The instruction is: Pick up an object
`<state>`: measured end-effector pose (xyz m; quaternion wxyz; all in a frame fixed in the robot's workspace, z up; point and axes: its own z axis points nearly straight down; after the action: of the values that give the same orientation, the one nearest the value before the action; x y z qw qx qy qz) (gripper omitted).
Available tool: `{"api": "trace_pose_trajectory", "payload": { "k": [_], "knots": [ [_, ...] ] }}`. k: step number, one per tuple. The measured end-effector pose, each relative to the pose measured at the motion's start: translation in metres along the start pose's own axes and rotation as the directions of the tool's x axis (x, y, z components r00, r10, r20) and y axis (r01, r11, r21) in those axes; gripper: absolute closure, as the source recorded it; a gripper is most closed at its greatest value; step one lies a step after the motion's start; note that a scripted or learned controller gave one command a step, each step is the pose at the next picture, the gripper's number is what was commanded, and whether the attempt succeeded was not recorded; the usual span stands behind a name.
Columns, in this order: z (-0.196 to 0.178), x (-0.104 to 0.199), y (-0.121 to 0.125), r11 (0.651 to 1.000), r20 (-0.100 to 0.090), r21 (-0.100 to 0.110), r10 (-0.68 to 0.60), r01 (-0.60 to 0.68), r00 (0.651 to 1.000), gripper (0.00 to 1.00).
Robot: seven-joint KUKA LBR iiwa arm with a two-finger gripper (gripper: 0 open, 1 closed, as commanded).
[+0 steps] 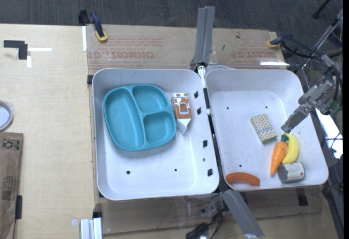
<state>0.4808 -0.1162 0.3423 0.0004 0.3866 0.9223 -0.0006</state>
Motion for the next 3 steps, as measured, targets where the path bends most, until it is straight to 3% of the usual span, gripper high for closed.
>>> {"api": "trace_pose_trajectory", "payload": {
  "k": [1,2,3],
  "knots": [
    [0.156,-0.02,-0.014,0.988,-0.002,-0.001,-0.152,0.152,0.988,0.0],
    [0.251,-0.039,-0.032,0.98,-0.001,-0.001,-0.199,0.199,0.98,0.0],
    [0.242,-0.04,-0.032,0.981,0.001,-0.003,-0.195,0.195,0.981,1.0]
  ]
}}
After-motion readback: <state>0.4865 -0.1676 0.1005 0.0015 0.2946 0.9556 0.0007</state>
